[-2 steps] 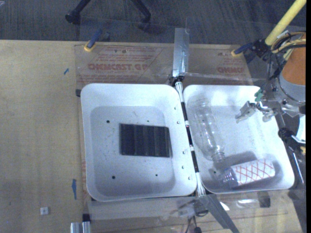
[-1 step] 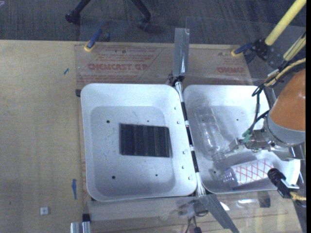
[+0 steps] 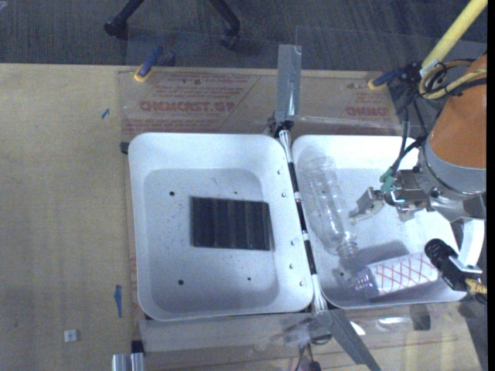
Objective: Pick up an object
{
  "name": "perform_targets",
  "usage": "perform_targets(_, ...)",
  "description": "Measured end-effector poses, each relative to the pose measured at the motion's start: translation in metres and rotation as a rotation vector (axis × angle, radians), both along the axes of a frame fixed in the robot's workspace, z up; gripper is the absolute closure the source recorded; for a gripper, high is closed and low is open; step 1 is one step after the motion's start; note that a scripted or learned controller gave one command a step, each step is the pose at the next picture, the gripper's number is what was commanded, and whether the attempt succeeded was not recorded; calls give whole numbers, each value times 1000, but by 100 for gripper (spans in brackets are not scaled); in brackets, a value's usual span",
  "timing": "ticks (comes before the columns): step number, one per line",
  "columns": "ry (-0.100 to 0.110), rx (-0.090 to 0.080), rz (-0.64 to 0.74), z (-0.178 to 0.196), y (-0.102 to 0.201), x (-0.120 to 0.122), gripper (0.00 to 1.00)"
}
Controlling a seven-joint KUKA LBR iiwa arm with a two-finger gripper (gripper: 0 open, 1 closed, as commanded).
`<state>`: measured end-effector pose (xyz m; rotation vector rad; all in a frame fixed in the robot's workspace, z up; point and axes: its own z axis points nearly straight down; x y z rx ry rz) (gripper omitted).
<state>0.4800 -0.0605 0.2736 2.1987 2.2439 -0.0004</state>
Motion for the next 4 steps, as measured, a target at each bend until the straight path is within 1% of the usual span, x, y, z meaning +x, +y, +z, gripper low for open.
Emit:
perform_targets(1, 0, -1, -413, 59, 30, 0, 0)
perform_targets(2, 2, 0, -308, -12, -29, 9, 0)
perform_targets(3, 2, 0, -259, -90, -28, 11, 0)
perform_targets(4, 2, 2, -73, -152, -43, -1, 0)
